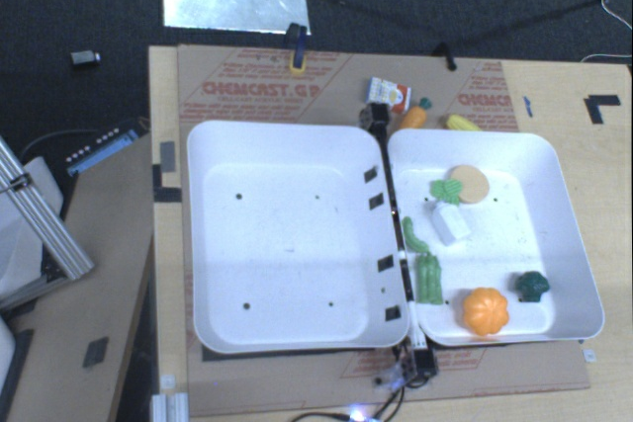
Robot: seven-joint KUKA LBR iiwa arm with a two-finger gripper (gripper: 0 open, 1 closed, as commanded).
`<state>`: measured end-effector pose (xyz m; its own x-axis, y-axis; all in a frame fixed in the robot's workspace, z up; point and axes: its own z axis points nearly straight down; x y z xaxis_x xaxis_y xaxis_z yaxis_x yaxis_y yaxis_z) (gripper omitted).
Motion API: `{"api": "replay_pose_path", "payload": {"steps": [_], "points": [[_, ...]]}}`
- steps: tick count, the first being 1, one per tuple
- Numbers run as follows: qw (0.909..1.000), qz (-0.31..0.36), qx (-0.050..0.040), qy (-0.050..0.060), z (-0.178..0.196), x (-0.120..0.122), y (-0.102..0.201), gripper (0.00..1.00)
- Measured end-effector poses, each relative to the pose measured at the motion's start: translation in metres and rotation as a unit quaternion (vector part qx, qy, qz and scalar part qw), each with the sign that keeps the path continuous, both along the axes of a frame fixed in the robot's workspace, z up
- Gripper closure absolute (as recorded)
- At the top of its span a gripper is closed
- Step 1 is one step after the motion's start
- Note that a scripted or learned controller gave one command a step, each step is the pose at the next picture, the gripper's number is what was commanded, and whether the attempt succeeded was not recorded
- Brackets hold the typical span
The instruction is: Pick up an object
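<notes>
The right-hand bin [569, 212] carried all the candidates, filling the right half of the frame; the left-hand bin [213, 153] sat beside it, the two touching along the centre seam. Low in the right bin, toward the frame's bottom, sat the orange toy pumpkin [485, 310]; just to its right, apart from it, the dark green broccoli piece [532, 286]; to its left, hard against the seam wall, the green ridged vegetable [428, 278] with a curved green pod [413, 236] just above it. Higher up lay the white block [451, 223], touching or nearly touching a leafy green piece [444, 191], which in turn met the tan round disc [469, 184]. Beyond the bins' upper rims, on the bench board, rested a small carrot [414, 117] and a yellow piece [461, 124].

As for the pick, my call was the pumpkin or the broccoli; both stood free, with room for fingers on either side; a straight vertical descent, centred over the body, looked best. The pieces by the seam wall seemed riskier, since a finger could catch the rim; the white block cluster risked nudging neighbours.

The arm's pose and whether the pincer was released or clenched, I could not tell from this frame.
</notes>
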<state>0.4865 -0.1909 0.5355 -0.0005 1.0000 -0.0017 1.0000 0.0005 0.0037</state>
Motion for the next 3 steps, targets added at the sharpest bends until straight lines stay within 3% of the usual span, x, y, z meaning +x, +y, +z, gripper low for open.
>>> {"api": "replay_pose_path", "payload": {"steps": [3], "points": [[1.0, 0.001, 0.0, 0.0, 0.0, -0.0001, -0.0007, 1.0]]}}
